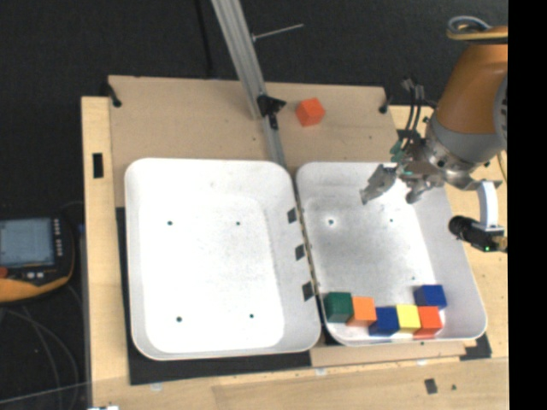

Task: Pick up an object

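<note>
Overhead view of the bench (pixel 214 92) with the right bin (pixel 376 254) taken as landmark. The gripper (pixel 395 186) hangs above the far part of the right bin, toward its right wall, carried by the grey arm with its orange band (pixel 479 67), which enters from the right edge of the view. Two fingers are visible: one pale finger (pixel 374 184) points down and to the left, the other sits darker just to its right. The jaws stand parted, with bare bin floor showing between them; nothing lies between the fingers and they touch no block.

The candidate objects lie in a cluster along the near wall of the right bin, well apart from the gripper. From left to right: a green block (pixel 338 305), an orange block (pixel 364 309) touching it, a blue block (pixel 385 319), a yellow block (pixel 408 317) and a red-orange block (pixel 428 319) in a close row. A second blue block (pixel 431 295) sits just behind the row, at its right end.

A lone orange cube (pixel 309 112) rests on the bench beyond the far wall of the right bin, outside both bins. The left bin (pixel 214 254) adjoins the right bin's left wall. A metal pole (pixel 244 49) rises from behind the seam between them.
</note>
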Motion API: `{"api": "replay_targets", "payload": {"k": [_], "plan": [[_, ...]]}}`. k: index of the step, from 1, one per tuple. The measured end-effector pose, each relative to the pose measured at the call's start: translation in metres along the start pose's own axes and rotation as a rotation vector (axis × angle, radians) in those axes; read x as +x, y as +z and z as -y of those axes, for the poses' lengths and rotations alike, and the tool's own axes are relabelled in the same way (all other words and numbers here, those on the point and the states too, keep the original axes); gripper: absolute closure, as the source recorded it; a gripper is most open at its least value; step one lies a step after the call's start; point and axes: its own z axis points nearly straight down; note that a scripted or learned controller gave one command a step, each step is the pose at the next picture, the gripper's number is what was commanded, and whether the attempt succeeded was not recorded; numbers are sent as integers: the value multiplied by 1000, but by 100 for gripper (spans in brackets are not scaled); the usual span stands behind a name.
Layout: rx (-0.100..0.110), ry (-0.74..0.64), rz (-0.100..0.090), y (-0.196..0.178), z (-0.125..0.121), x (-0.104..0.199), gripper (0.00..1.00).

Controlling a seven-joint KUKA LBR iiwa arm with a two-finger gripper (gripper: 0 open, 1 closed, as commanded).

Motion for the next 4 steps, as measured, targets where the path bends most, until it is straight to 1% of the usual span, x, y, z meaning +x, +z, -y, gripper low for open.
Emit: {"api": "replay_targets", "payload": {"k": [1,2,3,4], "plan": [[-3,6,1,140,64,-43,0],[0,5,1,111,107,-33,0],[0,6,4,130,108,-75,0],[-15,-2,7,137,115,-39,0]]}}
